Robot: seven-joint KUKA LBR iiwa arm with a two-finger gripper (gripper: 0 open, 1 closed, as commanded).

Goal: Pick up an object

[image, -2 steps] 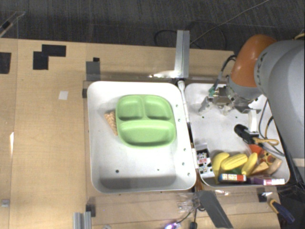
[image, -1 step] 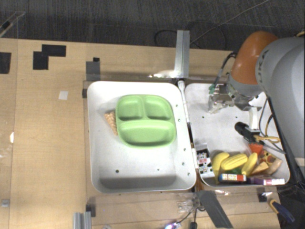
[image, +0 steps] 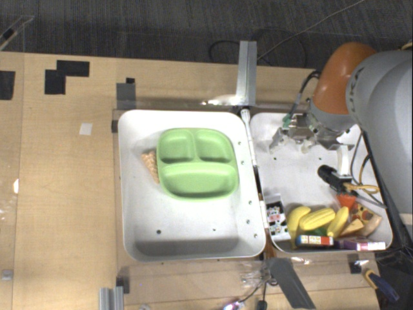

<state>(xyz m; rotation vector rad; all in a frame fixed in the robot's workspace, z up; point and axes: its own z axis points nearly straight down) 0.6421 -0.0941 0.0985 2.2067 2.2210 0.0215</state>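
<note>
Grey and splayed wide, our hand (image: 293, 137) hangs over the bare far end of the right bin (image: 284, 173), holding nothing. We see the objects heaped at the near end, well apart from it: yellow bananas (image: 316, 219) lying roughly crosswise, a marker (image: 315, 240) alongside. We judge the reach must travel toward that near edge. The left bin (image: 135, 173) carries a green tray (image: 195, 162).

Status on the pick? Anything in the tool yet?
Done: nothing lifted that I can see; bananas and markers lie in the right bin's near corner. In hand: tool sits over the bin's far end, apart from them. Left: move to an object, grasp, lift. Green tray is in the left bin.
</note>
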